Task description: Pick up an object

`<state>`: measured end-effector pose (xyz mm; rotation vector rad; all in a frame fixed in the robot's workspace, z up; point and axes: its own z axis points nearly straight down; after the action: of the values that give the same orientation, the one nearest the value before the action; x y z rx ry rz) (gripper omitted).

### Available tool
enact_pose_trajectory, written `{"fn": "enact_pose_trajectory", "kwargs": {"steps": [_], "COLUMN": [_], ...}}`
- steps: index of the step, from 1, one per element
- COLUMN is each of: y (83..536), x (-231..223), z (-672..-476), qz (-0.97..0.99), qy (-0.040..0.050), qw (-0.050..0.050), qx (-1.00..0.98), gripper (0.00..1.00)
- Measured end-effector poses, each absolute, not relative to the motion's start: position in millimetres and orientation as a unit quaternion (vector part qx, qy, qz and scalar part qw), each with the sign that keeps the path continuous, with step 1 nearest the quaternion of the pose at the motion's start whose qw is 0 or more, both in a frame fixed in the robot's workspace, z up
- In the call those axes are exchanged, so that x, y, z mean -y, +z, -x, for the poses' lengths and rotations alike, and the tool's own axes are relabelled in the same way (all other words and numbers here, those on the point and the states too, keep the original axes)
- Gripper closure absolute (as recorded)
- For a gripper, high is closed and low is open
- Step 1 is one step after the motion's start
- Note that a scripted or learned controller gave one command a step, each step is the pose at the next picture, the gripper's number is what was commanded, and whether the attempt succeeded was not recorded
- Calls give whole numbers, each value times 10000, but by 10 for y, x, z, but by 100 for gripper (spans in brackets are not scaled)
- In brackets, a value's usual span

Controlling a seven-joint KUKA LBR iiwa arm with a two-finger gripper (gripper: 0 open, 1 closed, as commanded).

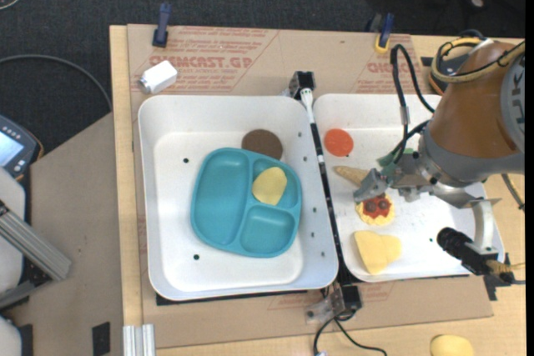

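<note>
A: Where is the gripper (373,188)?
B: In the right bin (476,263), directly over the small pizza toy (376,210); its grip state cannot be told.
A: Neighbours?
B: Cone (351,174) just left; cheese wedge (376,251) nearer.

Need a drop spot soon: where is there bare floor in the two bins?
Left bin: bare strip left of the teal divided plate, and along the front wall. Right bin: crowded; orange disc, cone, pizza toy, cheese wedge and gripper cluster there.
</note>
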<state>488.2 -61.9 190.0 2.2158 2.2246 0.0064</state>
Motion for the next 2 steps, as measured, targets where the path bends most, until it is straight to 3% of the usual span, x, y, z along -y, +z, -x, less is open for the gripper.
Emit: {"fn": "enact_pose_trajectory", "kwargs": {"steps": [1,2], "y": [2130,2367], "x": [441,-275], "z": [-4794,-5040], "qz": [-7062,-7039], "qy": [11,24], "qw": [12,6], "qx": [-7080,-7103], "gripper": [0,0]}}
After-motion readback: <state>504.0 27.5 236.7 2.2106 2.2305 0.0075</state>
